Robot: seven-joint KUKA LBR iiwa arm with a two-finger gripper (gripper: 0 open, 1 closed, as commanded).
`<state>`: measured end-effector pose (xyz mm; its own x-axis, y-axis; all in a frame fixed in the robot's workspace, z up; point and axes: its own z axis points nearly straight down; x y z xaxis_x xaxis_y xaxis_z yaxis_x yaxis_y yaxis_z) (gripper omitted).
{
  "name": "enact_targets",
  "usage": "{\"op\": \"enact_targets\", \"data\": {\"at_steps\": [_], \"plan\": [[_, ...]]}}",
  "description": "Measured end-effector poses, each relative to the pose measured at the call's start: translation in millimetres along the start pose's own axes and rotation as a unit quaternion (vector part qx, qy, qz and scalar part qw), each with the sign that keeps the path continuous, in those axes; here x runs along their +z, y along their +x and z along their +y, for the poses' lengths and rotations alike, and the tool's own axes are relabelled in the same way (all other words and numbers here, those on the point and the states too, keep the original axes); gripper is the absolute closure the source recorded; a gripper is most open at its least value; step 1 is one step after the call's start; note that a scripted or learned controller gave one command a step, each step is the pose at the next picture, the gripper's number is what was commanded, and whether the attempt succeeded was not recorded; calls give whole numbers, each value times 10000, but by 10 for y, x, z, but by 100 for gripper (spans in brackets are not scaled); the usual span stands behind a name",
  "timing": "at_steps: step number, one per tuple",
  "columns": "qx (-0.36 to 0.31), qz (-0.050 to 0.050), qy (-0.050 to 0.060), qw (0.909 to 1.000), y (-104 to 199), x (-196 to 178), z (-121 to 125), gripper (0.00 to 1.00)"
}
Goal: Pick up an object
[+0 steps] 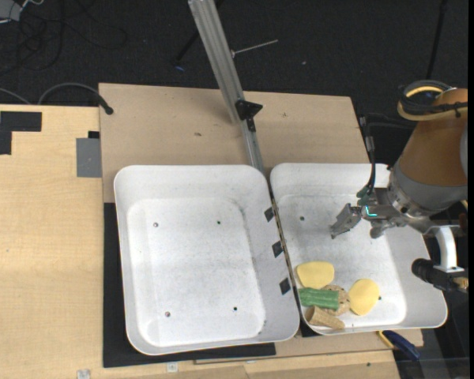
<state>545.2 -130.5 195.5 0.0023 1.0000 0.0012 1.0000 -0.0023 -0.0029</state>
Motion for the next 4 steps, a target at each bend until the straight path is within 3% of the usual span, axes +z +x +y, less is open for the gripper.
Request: {"op": "enact_targets", "data": {"at_steps": [2, 3, 4], "plan": [[-5, 6, 30, 10000, 2, 996, 37, 0], [31, 1, 10, 10000, -19, 867, 43, 100], [-15, -6, -24, 10000, 15, 415, 110, 100]]}}
